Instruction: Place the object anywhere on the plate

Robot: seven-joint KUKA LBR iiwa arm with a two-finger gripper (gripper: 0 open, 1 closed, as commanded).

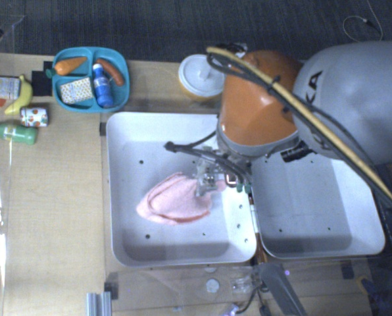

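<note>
Grey and orange, the arm (262, 104) fills the upper right of the frame, its end effector (208, 184) low over the right edge of the pink plate (173, 199) in the left bin (127, 176), likely to set something down. What it carries, and whether it is wide or narrow, I cannot tell. At upper left, a blue tray (91, 79) of toy food waits on the tabletop (51, 209).

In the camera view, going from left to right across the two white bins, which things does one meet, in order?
Left bin → pink plate → gripper over the plate's right edge → right bin.
</note>
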